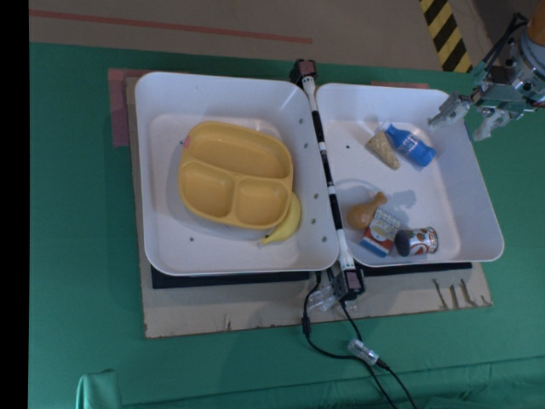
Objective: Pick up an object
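Two white bins sit on the worktop. At the right bin's [477, 196] top right edge, the tool [467, 114] is spread and holds nothing. Just left of it lies a blue bottle [410, 144], with bare floor around.

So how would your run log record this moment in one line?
gripper: open, above right bin's far corner | holding: nothing | nearest: blue bottle | pick: not done

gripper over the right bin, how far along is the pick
Done: nothing is lifted yet. The blue bottle, corn cob, drumstick, carton and can all lie in the right bin.
In hand: the gripper is open above the bin's far right rim, holding nothing.
Left: descend on one item, close, lift.
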`<action>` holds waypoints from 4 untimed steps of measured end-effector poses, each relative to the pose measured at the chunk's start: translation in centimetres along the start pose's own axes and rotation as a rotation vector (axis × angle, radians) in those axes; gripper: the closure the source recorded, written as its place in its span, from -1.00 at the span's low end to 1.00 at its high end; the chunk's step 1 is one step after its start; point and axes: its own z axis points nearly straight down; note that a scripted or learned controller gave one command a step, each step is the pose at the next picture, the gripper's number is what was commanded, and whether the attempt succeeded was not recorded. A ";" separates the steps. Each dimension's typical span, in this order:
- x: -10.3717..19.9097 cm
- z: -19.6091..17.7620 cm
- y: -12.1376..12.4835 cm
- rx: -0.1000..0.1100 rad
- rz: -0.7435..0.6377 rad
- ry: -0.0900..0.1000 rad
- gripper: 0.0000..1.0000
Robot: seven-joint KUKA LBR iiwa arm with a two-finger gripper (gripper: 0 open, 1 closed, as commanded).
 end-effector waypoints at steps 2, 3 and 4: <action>1.6 17.4 5.2 -0.005 -0.003 -0.001 -1.00; 1.1 15.7 5.5 -0.022 0.003 -0.010 1.00; 4.4 -2.1 3.0 -0.006 -0.002 -0.001 1.00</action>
